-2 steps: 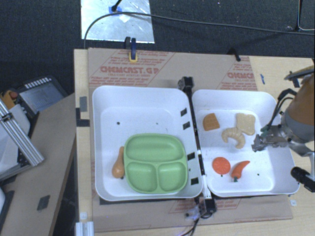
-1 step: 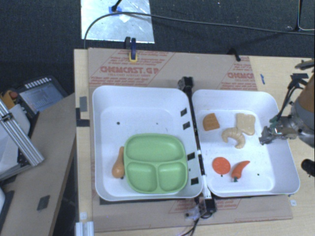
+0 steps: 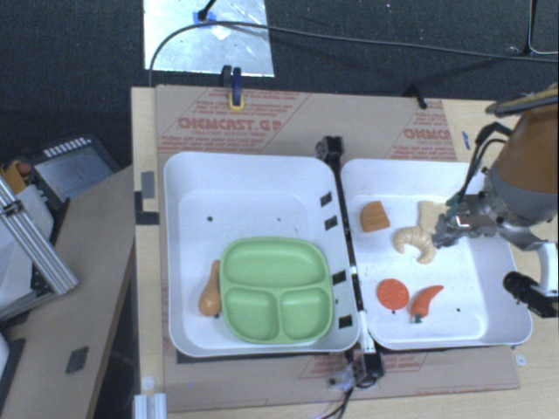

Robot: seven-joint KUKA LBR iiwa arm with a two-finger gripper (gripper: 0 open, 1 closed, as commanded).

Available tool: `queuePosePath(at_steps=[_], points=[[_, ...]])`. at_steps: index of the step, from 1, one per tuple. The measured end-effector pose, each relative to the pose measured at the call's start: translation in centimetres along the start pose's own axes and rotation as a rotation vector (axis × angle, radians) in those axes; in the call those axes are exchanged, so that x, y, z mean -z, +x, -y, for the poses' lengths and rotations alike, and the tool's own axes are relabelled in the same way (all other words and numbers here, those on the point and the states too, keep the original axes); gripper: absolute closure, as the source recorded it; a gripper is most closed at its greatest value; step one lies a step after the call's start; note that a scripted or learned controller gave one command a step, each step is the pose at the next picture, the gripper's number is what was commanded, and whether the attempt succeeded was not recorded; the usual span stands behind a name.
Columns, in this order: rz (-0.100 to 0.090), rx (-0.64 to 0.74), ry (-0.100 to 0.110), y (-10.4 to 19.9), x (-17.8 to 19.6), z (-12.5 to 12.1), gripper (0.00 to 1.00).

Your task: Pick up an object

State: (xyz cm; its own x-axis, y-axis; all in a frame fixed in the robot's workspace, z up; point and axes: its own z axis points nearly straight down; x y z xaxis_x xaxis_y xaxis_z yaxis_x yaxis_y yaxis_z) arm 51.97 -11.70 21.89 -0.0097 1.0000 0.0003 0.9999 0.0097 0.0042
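Here the arm point(image 3: 528, 160) reaches in from the right and sets its gripper point(image 3: 452, 225) low over the right bin point(image 3: 498, 321), at the right-hand end of the croissant point(image 3: 414, 240), probably because that piece lies nearest its reach. Whether the gripper is apart, together or clamped on anything cannot be told; the tips are too small and dark against the bin floor. The croissant, the likely target, is a pale cream crescent, ridged and curled, lying flat near the middle of the right bin. A tan bread piece point(image 3: 375, 216) sits just to its upper left; a tomato point(image 3: 392, 293) and a red pepper point(image 3: 426, 300) lie nearer the front. The left bin point(image 3: 192, 190) holds a green tray point(image 3: 275, 288) with a squash point(image 3: 210, 291) beside it.
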Motion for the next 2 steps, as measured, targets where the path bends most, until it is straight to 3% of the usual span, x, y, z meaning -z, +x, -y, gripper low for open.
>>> queuePosePath(at_steps=[2], points=[[-0.002,0.001,0.001,10.1,0.8,-3.1,1.00]])
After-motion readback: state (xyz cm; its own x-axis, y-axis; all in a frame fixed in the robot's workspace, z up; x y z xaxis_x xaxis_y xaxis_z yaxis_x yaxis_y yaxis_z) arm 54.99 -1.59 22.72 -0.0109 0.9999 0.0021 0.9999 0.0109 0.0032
